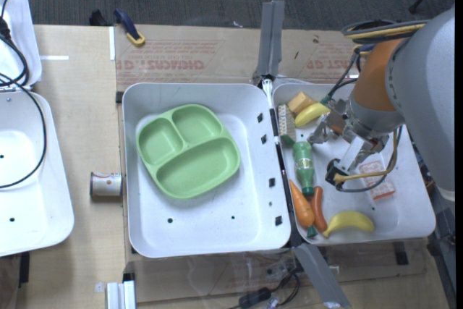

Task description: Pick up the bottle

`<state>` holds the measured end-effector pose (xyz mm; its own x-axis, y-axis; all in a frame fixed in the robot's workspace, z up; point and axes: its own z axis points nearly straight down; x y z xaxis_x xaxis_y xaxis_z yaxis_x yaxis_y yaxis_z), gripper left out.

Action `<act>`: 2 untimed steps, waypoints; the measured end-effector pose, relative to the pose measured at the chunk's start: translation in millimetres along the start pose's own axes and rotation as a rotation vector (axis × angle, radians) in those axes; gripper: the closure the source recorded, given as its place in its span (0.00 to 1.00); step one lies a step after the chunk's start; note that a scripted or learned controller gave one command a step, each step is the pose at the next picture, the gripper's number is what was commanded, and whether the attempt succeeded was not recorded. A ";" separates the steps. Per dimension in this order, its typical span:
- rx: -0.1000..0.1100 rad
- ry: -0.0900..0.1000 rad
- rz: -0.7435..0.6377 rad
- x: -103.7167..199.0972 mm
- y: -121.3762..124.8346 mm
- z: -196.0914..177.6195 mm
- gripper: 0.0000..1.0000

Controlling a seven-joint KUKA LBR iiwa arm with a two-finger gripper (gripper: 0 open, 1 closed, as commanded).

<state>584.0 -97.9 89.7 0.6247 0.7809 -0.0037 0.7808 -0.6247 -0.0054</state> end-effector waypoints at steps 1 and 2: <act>-0.001 -0.001 0.283 24.6 30.5 -0.2 0.00; 0.001 -0.001 0.614 3.3 5.9 0.3 0.00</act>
<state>590.7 -99.0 89.4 0.9604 0.2785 -0.0070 0.2785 -0.9604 -0.0025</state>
